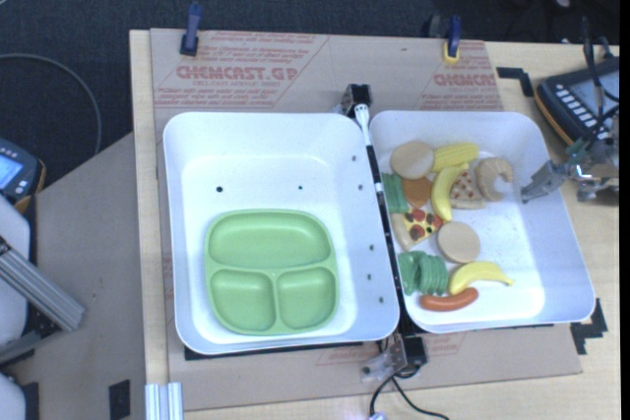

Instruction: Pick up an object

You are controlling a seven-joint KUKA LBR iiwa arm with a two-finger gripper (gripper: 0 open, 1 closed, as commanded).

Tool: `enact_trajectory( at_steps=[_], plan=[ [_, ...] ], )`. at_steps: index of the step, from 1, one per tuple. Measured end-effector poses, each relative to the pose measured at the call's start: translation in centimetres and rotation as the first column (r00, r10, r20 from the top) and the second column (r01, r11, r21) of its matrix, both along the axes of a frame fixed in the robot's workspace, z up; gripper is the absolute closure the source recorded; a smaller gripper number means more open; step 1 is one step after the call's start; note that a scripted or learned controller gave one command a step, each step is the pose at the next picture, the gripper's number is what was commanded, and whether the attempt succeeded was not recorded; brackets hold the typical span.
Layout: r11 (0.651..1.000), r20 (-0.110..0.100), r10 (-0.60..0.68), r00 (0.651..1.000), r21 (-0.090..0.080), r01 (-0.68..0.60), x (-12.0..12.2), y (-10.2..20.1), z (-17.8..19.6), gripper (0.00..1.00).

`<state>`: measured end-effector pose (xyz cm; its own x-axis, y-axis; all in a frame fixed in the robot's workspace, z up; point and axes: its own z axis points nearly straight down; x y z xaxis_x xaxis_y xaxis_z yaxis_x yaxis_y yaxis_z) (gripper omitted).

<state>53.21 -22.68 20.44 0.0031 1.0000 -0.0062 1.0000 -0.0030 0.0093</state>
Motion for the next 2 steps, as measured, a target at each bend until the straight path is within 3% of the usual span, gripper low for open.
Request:
enact_trajectory(
  at_steps=[1, 2],
  plan=[
    [1.0, -0.012, 0.007, 1.0, 0.015, -0.007, -4.8, 0.7, -11.1, 0.0],
    [1.0, -0.003, 0.01, 1.0, 0.005, -0.01, 2.0, 4.7, -12.0, 0.0]
  ],
)
